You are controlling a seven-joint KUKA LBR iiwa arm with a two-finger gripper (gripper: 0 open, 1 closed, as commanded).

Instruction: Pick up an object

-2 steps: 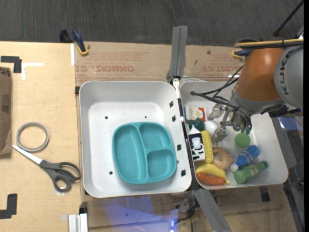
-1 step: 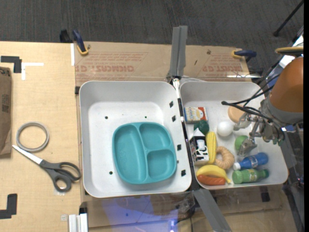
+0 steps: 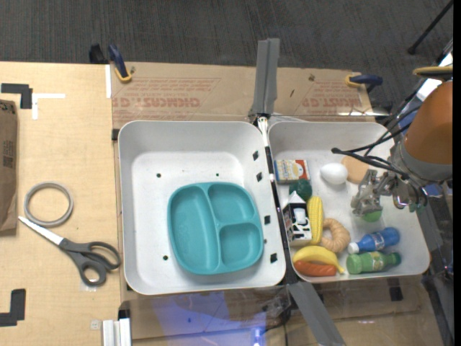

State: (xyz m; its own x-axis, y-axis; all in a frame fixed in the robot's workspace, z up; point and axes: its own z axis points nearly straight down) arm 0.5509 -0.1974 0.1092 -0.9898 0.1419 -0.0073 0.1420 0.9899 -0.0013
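Wooden worktop (image 3: 65, 121) carrying two white bins; gripper (image 3: 367, 200) is hovering over the right bin (image 3: 410, 269), finger state indiscernible. Blue bottle (image 3: 376, 241) is lying just below it, long axis running left-right; white egg (image 3: 333, 174) is sitting to its left.

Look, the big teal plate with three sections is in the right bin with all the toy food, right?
Not quite. The camera view shows the teal three-section plastic plate lying in the left white bin, by itself. The toy food, such as the yellow plastic corn cob and the white egg, is in the right white bin.
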